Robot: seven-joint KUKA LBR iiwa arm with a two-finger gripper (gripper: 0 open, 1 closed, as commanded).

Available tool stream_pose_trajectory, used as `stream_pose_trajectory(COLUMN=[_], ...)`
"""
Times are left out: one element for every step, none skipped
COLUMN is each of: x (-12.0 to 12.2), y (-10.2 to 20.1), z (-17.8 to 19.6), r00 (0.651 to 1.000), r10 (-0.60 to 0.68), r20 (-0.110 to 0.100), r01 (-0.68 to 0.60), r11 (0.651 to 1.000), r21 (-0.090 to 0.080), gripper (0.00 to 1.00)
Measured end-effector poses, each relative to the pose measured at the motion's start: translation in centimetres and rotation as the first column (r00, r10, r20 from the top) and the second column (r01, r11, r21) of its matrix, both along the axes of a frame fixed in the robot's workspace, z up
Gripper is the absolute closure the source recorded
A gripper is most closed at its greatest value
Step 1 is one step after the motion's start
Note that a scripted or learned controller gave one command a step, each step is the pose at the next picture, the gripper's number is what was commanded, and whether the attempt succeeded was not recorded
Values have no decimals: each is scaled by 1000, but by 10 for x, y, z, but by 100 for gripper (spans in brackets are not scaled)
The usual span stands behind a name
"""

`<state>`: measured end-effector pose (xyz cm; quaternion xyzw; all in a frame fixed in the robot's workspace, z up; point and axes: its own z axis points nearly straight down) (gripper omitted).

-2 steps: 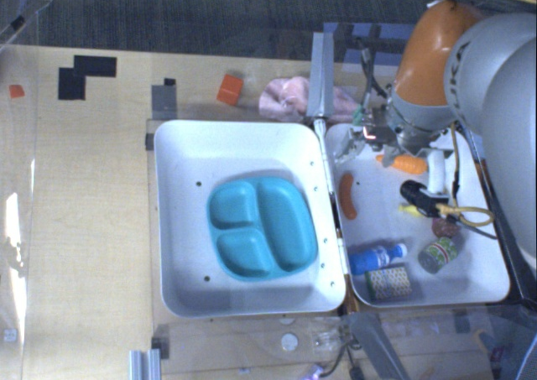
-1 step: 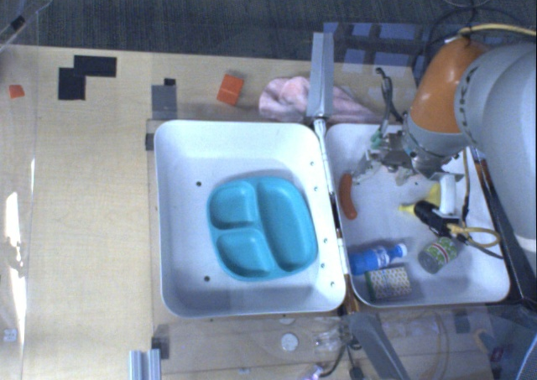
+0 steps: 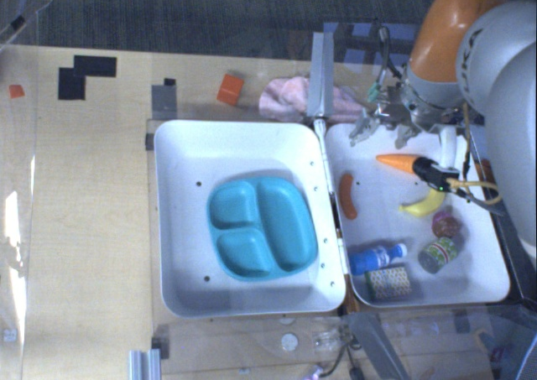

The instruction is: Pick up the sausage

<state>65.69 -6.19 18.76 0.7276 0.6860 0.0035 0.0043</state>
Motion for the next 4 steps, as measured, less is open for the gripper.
stream_pose_trajectory(x=[-30,-94,-90,11], y=[-20,-28,-28,13], z=[-92,-97,-83,-1], r00=[995,999,999,966], r10=[102,-43,-40,-258], r20=[-3,-2,9,-2], r01=[-102,43,40,258], r11=[995,999,999,966], r21=[0,1,-1,2], gripper=[0,0,100,100])
